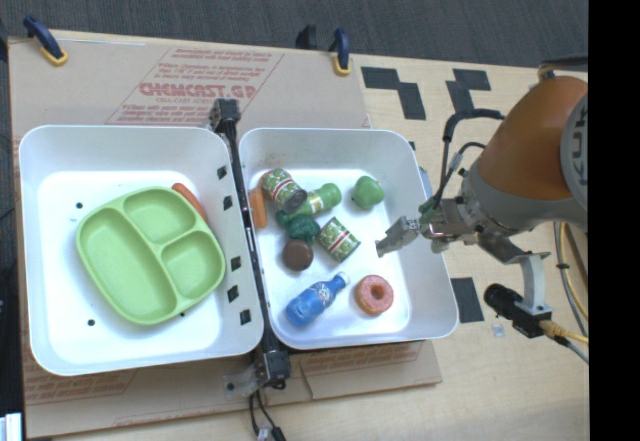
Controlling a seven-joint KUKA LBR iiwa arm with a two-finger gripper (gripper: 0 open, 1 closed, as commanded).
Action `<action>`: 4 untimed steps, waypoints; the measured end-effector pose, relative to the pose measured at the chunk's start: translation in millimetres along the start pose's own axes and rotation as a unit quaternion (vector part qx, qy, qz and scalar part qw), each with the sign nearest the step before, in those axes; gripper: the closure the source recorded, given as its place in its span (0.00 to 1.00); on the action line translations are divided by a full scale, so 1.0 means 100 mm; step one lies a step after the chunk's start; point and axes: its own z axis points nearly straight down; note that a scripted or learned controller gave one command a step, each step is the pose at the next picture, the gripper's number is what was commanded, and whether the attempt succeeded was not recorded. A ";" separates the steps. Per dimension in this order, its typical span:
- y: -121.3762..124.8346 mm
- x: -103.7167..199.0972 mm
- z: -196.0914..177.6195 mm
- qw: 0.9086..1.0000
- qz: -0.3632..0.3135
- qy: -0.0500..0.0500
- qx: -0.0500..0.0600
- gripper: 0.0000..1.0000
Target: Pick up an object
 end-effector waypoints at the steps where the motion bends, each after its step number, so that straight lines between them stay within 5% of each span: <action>1: -0.04 -0.15 1.27 1.000 0.000 0.001 -0.001 0.00; 2: -0.03 -0.15 1.16 1.000 -0.003 0.000 -0.001 1.00; 3: 0.06 0.35 -0.33 1.000 -0.001 0.000 -0.003 1.00; 4: 0.21 0.33 -0.16 1.000 -0.001 0.000 -0.001 1.00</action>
